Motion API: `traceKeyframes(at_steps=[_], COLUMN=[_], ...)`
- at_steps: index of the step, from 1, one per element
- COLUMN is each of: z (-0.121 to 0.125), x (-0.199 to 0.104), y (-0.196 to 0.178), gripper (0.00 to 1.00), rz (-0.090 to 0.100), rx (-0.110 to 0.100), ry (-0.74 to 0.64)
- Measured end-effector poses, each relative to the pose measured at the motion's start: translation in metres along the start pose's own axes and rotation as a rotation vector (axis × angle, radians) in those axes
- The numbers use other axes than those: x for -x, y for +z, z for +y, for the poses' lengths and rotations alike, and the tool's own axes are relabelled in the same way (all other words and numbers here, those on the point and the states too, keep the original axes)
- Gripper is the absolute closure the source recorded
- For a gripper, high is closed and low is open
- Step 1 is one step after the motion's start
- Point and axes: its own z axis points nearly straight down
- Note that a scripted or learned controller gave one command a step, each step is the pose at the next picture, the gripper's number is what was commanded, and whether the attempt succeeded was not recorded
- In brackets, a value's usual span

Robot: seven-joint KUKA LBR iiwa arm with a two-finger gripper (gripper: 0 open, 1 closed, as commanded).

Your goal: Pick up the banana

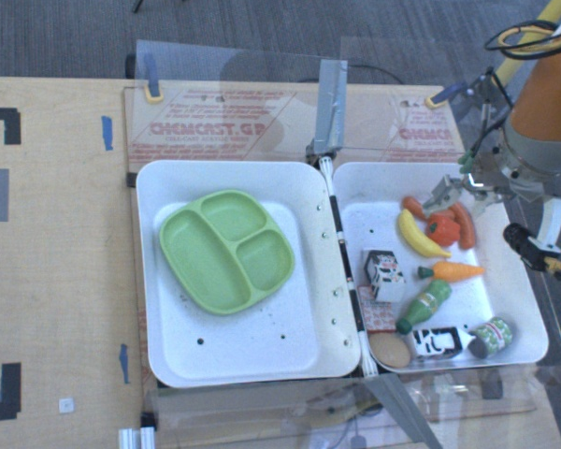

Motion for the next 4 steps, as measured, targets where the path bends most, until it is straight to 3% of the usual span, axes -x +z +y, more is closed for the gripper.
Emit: traceKeyframes(at_steps=[1,2,3,4], z=[0.007,0.005,0.008,-0.006], x=[-0.018,-0.067,-0.064,-0.077], y=[0.071,0.103,0.090,0.007], gripper=[0.00,0.00,1.00,1.00], rz=[-0.002,-0.003,-0.007,-0.001], rx=[0.005,0.012,0.019,0.003], ry=[-0.028,0.016,0.018,0.004])
